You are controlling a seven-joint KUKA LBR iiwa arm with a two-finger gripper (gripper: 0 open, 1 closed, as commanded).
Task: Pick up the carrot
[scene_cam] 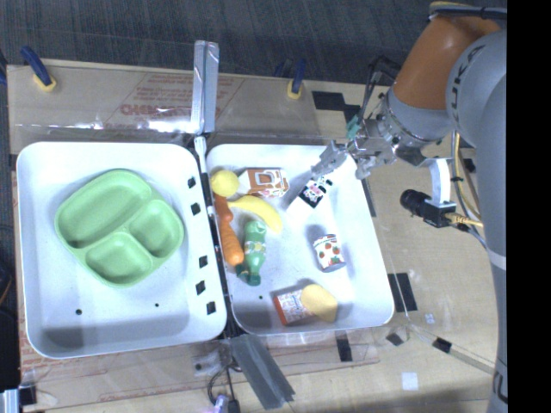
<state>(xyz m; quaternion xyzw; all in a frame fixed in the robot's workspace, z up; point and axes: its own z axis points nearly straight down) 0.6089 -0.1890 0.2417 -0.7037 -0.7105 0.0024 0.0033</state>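
Jaws: cannot tell their state; gripper [331, 160] hovers upper right of the right bin [372, 256], approach step, carrot [229, 231] untouched along that bin's left wall, next move leftward and down.

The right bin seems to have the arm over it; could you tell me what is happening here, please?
The grey arm's end effector hangs over the upper right part of the right bin, near a small dark packet. It holds nothing. The carrot it is meant to pick up lies untouched along the bin's left wall, beside a banana and a green bottle. The left bin holds a green divided plate.
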